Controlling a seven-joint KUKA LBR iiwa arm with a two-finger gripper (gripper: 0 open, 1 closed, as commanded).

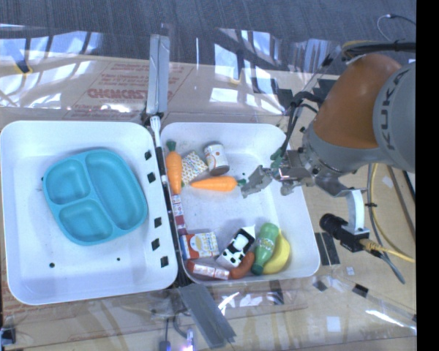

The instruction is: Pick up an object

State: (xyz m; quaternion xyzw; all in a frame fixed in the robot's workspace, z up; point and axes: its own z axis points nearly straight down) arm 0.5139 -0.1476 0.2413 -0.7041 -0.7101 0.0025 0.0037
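Note:
The right bin (227, 134) holds several toy foods. An orange carrot (214, 184) lies across its middle, tip pointing left. My gripper (271, 183) hangs over the bin's right side, just right of the carrot's leafy end, open with nothing between its fingers (253, 183). A second carrot (174, 170) lies along the left wall. A small can (216, 156) and a patterned packet (193, 166) sit at the back. At the front lie a black-and-white cow toy (238, 248), a green bottle (266, 243), a banana (280, 254), a sausage (241, 268) and a red box (203, 242).
The left bin (29, 269) carries a blue three-part plate (95, 196). A metal divider (158, 72) runs between the bins at the back. Cables and a black fitting (344, 229) lie right of the right bin, under the arm (355, 108).

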